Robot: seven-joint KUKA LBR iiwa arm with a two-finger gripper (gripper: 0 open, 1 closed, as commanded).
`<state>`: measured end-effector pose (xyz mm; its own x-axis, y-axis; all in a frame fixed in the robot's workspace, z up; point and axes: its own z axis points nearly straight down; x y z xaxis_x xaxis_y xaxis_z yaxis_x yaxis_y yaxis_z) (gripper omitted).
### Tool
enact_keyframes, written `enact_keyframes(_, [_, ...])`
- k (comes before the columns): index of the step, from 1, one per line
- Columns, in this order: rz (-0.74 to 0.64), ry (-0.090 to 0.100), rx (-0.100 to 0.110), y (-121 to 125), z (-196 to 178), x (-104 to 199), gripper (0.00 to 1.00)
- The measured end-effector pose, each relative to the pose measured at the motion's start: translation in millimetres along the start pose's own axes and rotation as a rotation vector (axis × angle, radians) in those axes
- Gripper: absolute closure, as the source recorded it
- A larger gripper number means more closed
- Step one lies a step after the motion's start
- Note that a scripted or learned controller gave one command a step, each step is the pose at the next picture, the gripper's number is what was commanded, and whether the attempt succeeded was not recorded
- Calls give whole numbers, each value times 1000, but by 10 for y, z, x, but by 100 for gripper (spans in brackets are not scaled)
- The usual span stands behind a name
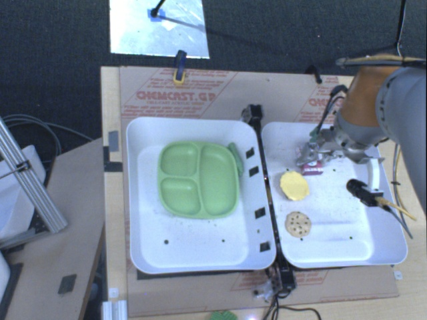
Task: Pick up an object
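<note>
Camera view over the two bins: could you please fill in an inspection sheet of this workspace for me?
Surface: cardboard-covered bench bearing left bin and right bin.
Job's things: green divided plate in left bin; yellow disc, cookie and small pink item in right bin.
Clutter: yellow clip at the bench's far edge.
End effector: low over right bin, just above the pink item.
Cables: grey cables left of bench.
Surroundings: dark carpet; metal sheet beyond bench.

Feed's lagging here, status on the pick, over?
Gripper low in right bin, over small pink item. Grasp unconfirmed. Yellow disc, cookie nearby, apart.
</note>
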<state>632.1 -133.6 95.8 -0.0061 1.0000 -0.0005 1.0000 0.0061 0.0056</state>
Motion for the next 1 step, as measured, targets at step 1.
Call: enact_keyframes(1, [-5, 4, 1, -546, -943, 809, 100])
